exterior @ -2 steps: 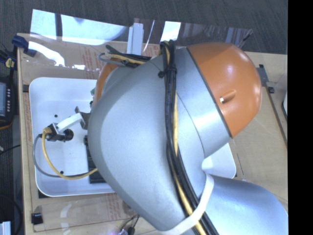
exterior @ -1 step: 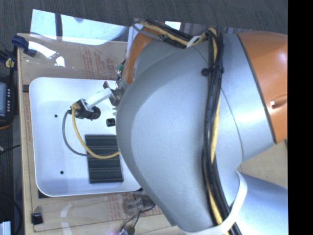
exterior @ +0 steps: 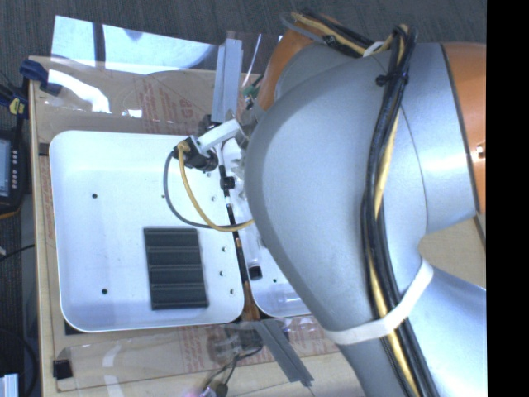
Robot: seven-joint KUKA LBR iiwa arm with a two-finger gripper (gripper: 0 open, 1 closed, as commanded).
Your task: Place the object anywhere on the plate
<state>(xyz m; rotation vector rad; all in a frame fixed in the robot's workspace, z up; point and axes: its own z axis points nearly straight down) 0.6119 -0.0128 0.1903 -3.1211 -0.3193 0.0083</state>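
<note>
Grey ribbed plate [exterior: 175, 268], no legible txt

One grey arm [exterior: 355, 197], two white bins [exterior: 83, 222], one dark ribbed plate [exterior: 175, 268]

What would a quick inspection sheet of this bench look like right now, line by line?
Surface: left white bin in plain sight; right bin mostly behind the arm.
Job's things: dark ribbed rectangular plate lying flat in the left bin; the object to place, nothing seen.
Clutter: nothing seen in the left bin apart from the plate.
Grippers: hidden behind the arm; state cannot be told.
Cables: yellow and black loop hanging over the left bin's right side.
Surroundings: brown bench board, dark floor.
</note>
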